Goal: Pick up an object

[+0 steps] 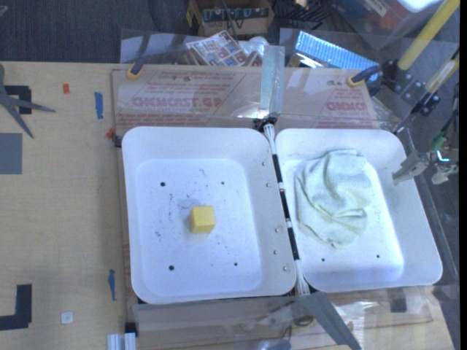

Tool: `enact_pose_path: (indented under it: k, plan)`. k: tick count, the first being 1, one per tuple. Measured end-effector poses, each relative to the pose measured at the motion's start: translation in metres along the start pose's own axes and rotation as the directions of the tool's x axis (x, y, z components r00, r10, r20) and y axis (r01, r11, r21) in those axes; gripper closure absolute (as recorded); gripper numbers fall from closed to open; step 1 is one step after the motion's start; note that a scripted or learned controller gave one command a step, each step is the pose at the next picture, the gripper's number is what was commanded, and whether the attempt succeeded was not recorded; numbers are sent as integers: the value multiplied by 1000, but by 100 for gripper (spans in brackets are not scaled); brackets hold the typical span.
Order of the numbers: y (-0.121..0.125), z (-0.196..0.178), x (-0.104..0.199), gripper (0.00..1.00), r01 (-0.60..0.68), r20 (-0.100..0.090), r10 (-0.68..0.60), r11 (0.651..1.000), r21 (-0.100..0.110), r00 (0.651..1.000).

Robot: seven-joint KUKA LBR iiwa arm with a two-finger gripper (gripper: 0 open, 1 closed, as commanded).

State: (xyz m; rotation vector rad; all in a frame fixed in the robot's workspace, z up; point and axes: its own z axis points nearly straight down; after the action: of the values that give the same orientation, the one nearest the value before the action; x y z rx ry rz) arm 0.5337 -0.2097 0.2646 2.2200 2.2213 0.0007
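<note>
A small yellow cube rests on the floor of the left white bin, a little below its middle. A crumpled white cloth lies in the right white bin, spread from the bin's upper middle toward its centre. Nothing touches either object.
A black hinge strip runs between the two bins. Clear plastic sheets stand behind them. A metal bracket juts over the right bin's right rim. A yellow bar slants across the upper right. Tan benchtop lies to the left.
</note>
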Motion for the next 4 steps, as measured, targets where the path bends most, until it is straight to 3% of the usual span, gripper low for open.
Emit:
enact_pose_path:
  k: [1, 2, 3, 4]
  plan:
    - [-52, -35, 17, 0, -158, -1, 158, 987, 3, 987]
    - [-55, 160, 61, 0, -90, -1, 90, 996, 2, 996]
    - [28, 175, 99, 0, 15, 1, -15, 1000, -11, 1000]
    - [28, 175, 99, 0, 15, 1, -15, 1000, -11, 1000]
